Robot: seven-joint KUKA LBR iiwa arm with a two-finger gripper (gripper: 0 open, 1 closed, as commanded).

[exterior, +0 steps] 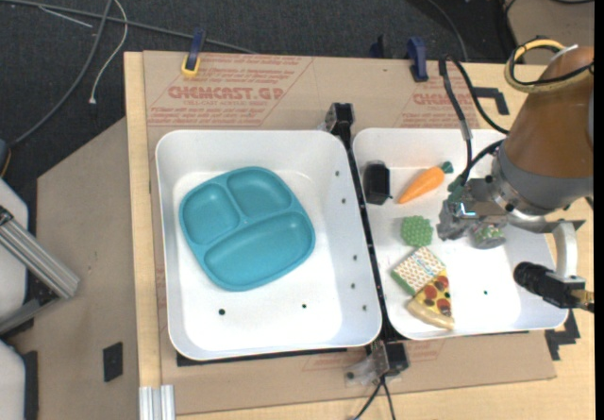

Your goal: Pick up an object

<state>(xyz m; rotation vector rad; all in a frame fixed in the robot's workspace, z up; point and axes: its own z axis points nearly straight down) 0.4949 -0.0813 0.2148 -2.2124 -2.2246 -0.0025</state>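
the gripper hovers low in the right bin, at the frame's right; whether its fingers are open cannot be told. just left lies a green toy, likely light and rigid, best pinched across its middle.

Two white bins, one blue plate, five small items.
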